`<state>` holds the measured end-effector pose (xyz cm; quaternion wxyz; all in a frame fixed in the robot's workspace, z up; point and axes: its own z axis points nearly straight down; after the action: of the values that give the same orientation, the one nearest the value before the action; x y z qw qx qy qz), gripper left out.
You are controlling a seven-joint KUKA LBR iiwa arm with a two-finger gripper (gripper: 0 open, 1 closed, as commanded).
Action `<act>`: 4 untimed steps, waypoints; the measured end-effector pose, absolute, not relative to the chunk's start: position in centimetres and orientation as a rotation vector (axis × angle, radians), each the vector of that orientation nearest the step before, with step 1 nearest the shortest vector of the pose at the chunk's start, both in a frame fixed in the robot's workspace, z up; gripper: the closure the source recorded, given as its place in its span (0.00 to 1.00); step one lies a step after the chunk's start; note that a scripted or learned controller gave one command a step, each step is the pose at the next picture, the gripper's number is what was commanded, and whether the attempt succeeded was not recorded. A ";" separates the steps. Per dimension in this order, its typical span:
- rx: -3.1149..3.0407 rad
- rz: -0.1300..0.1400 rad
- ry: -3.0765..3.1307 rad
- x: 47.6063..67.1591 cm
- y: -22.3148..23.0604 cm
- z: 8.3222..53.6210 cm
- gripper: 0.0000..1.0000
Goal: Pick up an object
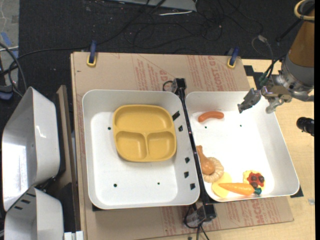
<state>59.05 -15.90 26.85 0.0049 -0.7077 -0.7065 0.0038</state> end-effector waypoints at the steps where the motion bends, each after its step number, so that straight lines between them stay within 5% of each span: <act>1: -2.220 0.001 -2.223 59.3 -15.8 27.6 0.00; 4: -2.221 0.004 -2.217 59.3 -16.6 9.7 0.00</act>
<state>59.28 -16.63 9.73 0.0019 -0.7077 -0.7065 0.0013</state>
